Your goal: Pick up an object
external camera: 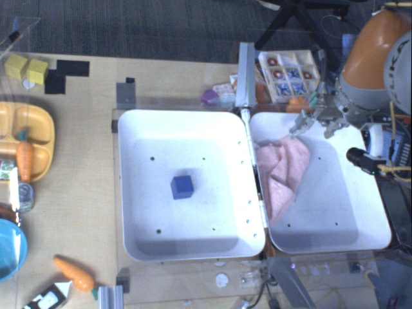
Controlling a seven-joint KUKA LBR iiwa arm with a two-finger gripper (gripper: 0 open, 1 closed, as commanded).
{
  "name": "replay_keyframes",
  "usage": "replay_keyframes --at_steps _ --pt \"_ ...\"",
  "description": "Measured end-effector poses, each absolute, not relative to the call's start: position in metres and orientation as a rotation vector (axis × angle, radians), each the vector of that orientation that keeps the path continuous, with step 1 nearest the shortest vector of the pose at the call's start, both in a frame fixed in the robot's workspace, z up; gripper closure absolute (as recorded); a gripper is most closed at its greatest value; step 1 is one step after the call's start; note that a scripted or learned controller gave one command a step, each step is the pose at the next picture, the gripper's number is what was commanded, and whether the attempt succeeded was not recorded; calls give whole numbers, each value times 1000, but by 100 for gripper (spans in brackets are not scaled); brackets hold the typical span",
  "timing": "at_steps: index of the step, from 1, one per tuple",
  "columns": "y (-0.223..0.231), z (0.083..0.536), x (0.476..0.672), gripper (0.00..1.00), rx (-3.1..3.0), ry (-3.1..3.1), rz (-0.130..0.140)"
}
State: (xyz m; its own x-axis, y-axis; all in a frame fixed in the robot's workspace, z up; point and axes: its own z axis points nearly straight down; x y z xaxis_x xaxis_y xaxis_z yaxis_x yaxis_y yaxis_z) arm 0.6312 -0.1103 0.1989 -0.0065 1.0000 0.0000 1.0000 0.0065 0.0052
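- Pink cloth (281,176) lies crumpled in the right bin (347,234), bunched against that bin's left wall and reaching from near its far edge to about its middle; the heap's long axis runs from far to near along that wall.
- Blue cube (183,186) sits alone near the middle of the left bin (138,237), well apart from the cloth and from the arm.
- The gripper (317,122) hangs over the far edge of the right bin, with the orange-banded arm (376,44) behind it at the far right corner of the bench.
- Its two fingers (300,123) stand apart with nothing between them; no object is held.
- The relation that matters: the cloth's far end lies just beside the left fingertip, toward the near-left, so the cloth is by far the closer candidate; the cube is a whole bin away to the left.
- Judgement: the grasp has not begun. A short move toward the bin's left wall and down would put the fingers over the cloth's thick folds.
- Risk, as a guess: soft fabric may slip or only a thin fold may be pinched.
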Motion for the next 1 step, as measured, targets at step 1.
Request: replay_keyframes --at_steps 1 --pt "-123 90 635 0 2252 2175 15"
